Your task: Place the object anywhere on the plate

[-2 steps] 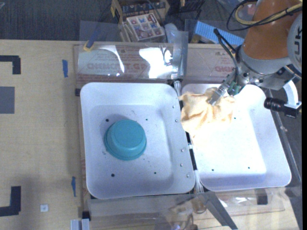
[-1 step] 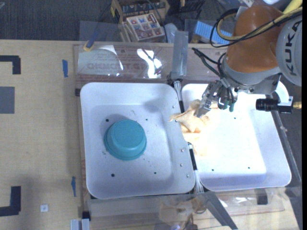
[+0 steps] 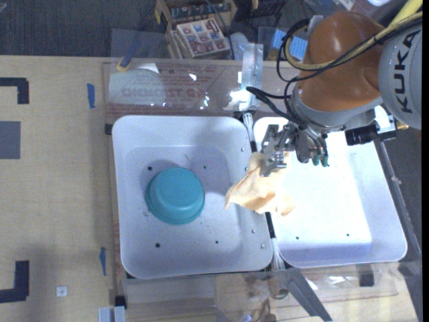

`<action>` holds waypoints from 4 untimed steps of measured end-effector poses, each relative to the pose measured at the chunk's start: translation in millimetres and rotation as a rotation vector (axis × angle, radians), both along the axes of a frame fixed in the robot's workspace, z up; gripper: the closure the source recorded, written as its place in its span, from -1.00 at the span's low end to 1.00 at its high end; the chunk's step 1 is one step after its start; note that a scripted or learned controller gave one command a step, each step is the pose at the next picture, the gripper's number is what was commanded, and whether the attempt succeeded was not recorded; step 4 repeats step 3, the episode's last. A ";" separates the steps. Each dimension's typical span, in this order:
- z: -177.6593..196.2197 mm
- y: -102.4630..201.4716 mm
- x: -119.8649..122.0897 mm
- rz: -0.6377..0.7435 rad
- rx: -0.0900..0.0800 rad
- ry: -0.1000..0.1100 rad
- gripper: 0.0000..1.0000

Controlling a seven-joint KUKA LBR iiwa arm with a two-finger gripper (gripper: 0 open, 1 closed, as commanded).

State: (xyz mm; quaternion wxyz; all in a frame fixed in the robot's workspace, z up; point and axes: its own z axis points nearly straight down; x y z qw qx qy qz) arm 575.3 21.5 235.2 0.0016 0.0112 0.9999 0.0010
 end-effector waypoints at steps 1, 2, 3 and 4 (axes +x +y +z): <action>-7.5 55.6 -23.7 0.022 0.000 0.001 1.00; -8.4 101.5 -48.1 0.023 0.000 0.002 1.00; -8.3 101.2 -47.9 0.023 0.000 0.001 -1.00; -8.3 101.2 -47.9 0.023 0.000 0.001 -1.00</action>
